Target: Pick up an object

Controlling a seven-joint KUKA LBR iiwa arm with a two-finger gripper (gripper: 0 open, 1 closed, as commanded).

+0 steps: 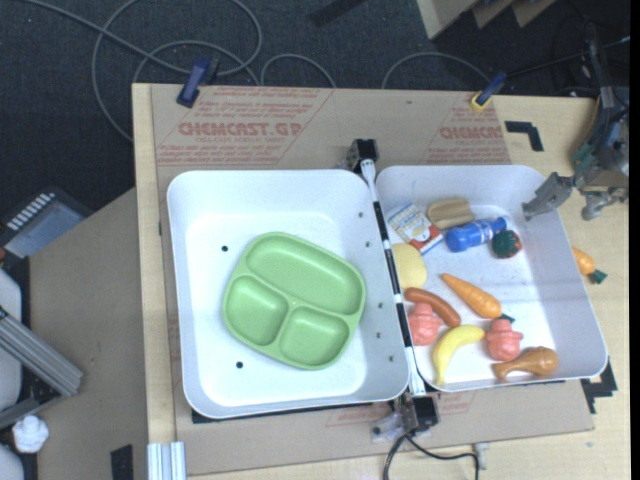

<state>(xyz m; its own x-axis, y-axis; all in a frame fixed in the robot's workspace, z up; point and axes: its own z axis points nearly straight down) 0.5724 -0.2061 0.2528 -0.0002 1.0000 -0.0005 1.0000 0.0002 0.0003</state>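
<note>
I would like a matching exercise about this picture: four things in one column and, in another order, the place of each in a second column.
Things:
1. green divided plate
2. banana
3. blue bottle
4. blue clamp

Places:
A. right bin, near its front edge
B. far-left edge of the bench board
C. left bin
D. right bin, towards its far side

Pairs: 1-C, 2-A, 3-D, 4-B
</note>
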